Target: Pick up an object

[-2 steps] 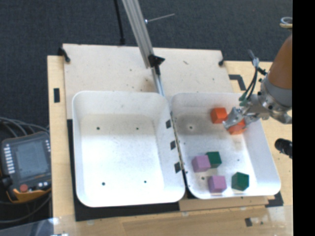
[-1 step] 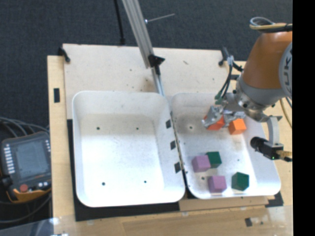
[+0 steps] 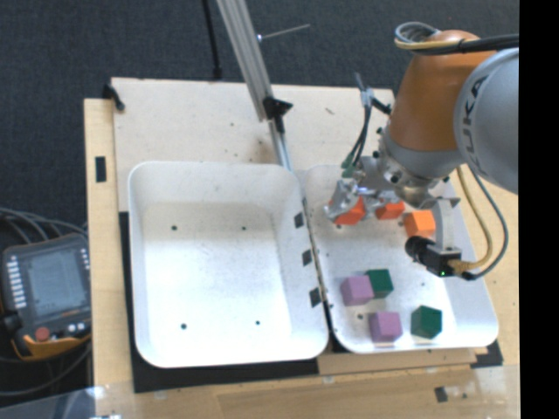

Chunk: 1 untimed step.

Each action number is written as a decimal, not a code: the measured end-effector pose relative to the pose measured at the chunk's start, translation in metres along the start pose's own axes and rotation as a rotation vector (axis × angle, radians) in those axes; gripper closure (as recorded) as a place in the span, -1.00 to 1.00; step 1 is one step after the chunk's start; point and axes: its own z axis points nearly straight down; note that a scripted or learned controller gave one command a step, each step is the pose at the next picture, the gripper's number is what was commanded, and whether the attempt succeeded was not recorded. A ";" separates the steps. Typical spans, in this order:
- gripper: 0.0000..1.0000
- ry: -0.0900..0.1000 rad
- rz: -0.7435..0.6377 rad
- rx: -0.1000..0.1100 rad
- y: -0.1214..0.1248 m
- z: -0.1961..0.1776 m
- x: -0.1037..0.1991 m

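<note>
The gripper (image 3: 348, 206) hovered at twelve o'clock in the right bin (image 3: 476, 314), fingers pinching an orange block (image 3: 350, 214), purple and green blocks (image 3: 379, 280) lying toward six.

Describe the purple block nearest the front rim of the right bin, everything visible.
The purple block is a small cube-like piece, matte, pale violet, lit on top with darker sides. It rests flat on the floor of the right bin, near the front rim. A green block sits just to its right, apart or barely touching; I cannot tell which. Another purple block lies behind it. The gripper is well away from it.
</note>
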 end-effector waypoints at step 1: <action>1.00 -0.001 0.002 0.004 0.009 0.015 0.047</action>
